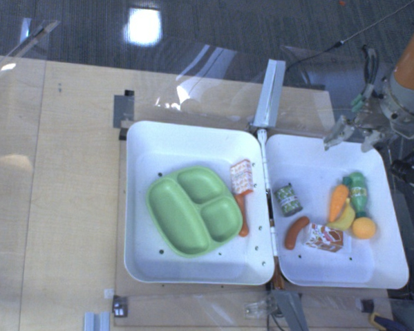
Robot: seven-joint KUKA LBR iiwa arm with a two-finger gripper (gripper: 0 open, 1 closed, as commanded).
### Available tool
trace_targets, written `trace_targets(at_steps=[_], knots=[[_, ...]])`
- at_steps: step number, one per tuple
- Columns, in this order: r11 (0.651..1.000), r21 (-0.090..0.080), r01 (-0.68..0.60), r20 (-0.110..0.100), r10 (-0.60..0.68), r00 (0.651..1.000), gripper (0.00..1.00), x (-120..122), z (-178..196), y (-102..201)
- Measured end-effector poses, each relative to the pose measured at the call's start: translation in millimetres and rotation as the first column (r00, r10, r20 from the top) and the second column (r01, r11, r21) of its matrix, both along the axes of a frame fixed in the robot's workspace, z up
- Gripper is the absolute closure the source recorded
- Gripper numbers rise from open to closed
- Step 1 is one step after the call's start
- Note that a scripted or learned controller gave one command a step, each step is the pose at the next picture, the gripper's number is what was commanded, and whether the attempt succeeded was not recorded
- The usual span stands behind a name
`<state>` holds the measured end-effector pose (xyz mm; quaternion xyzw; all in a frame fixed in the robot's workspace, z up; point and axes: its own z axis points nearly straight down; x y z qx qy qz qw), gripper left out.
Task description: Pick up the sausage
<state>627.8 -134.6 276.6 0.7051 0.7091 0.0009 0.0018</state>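
The sausage (297, 232), short and reddish-brown, lies slanted on the floor of the right bin (388, 271) near its front left. My gripper (351, 138) hangs over the far rim of that bin, well behind and to the right of the sausage. Its two fingers (331, 139) stand apart, open, with nothing between them.
Around the sausage in the right bin are a small dark can (287, 199), a printed packet (324, 238), a carrot (337, 201), a green bottle (358, 190), a banana (344, 218) and an orange (363, 228). The left bin holds a green divided plate (194, 210), a packet (241, 175) and a thin orange stick (242, 213).
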Motion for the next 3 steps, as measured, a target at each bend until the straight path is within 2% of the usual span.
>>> trace_targets(at_steps=[1, 2, 3], knots=[[0.98, 0.001, -0.199, 0.0, 0.199, 0.98, 0.0, -32.9, -144.9, 35.6], [0.955, -0.006, -0.298, 0.012, 0.298, 0.954, 0.0, -112.7, -185.4, 16.0], [0.954, -0.014, -0.3, 0.024, 0.3, 0.954, 1.0, -108.6, -172.6, 16.0]])
